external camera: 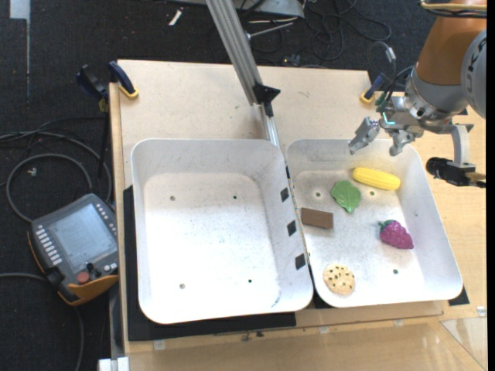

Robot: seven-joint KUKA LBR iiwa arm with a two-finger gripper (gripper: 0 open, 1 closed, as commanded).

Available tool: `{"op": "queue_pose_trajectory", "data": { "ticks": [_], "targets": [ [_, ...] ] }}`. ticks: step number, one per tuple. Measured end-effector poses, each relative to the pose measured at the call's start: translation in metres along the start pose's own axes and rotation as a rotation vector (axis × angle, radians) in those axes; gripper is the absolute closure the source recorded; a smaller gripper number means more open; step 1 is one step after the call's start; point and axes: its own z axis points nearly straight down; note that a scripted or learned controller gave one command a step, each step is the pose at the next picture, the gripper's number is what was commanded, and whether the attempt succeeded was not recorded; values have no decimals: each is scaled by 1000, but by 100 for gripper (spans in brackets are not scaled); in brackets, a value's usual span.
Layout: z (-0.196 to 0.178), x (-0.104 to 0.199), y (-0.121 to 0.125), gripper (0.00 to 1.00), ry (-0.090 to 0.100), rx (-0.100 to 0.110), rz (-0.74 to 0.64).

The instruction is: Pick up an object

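Note:
The right bin (433, 230) holds a yellow corn cob (377, 178), a green leafy piece (346, 195), a brown block (316, 218), a purple grape bunch (396, 234) and a round cookie (339, 279). My gripper (380, 142) hangs over the bin's far edge, just above and behind the corn cob. Its two fingers are spread apart with nothing between them.
The left bin (147, 207) lies beside the right one. A slanted metal pole (236, 45) runs down to the bins' shared far corner. Clamps sit at the bench's far left (120, 79) and far right (371, 93). A teach pendant (73, 246) rests on the floor at left.

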Motion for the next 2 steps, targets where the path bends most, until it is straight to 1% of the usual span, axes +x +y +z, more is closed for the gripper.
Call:
{"op": "queue_pose_trajectory", "data": {
  "ticks": [1, 2],
  "targets": [
    [-3, 0, 1, 0, -1, -4, -2],
    [43, -4, 5, 0, -1, 0, 1]
  ]
}}
